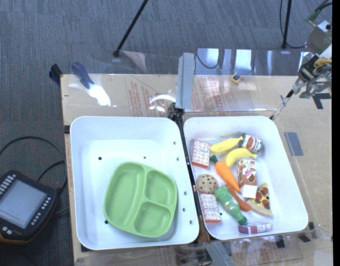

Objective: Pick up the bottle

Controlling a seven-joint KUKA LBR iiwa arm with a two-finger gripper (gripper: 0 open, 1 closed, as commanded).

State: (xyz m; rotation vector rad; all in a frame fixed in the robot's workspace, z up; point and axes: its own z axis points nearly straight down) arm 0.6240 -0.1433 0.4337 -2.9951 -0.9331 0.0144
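While my pincer (309, 86) hangs above the bench beyond the far right corner of the right bin (282, 168), well apart from everything inside it, I cannot tell at this size whether it is open or closed, and I cannot make out anything in its grasp.

What I am after, the green bottle (229, 203), lies on its side in the near half of that right bin. Its thicker end points toward the bin's middle and its capped neck slants toward the near right corner. A pale label wraps its middle. An orange carrot (227, 175) runs at the same slant just beyond it, and a second orange piece (240, 199) lies against the bottle's right flank. A brown cookie (206, 183) sits just beside the bottle's thick end, and a small red-and-white packet (209, 208) lies close on its left.

Farther back in the same bin are two yellow bananas (227, 144), a red-and-white can (252, 143) and a red-and-white carton (201, 153). A pizza slice (262, 198) rests to the right of the bottle, with a pink bar (255, 228) near the front wall.

The left bin (125, 127) holds a light green divided plate (141, 199) with three compartments.
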